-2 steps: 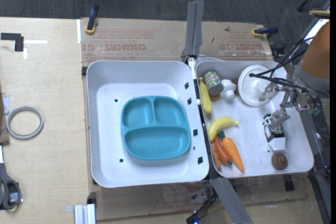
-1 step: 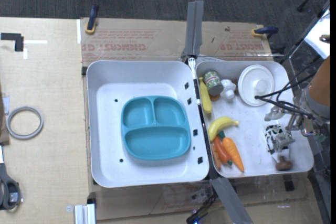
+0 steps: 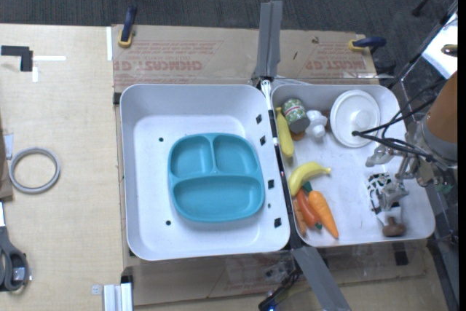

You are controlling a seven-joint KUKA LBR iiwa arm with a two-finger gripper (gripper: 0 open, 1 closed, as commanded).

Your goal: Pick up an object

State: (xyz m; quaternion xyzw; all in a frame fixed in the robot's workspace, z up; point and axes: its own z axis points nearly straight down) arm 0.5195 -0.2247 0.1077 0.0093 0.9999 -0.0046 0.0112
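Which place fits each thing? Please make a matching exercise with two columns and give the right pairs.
Things:
1. blue divided plastic plate
2. white round bowl
3. orange toy carrot
4. grey tape ring

Places:
A. bench, left of both bins
B. left bin
C. right bin, far corner
D. right bin, near edge

Pairs: 1-B, 2-C, 3-D, 4-A

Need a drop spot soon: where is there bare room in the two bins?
The left bin has bare floor all around the blue divided plate, widest on its left. The right bin is crowded: bananas, carrots, white bowl, with the claw over its right side.
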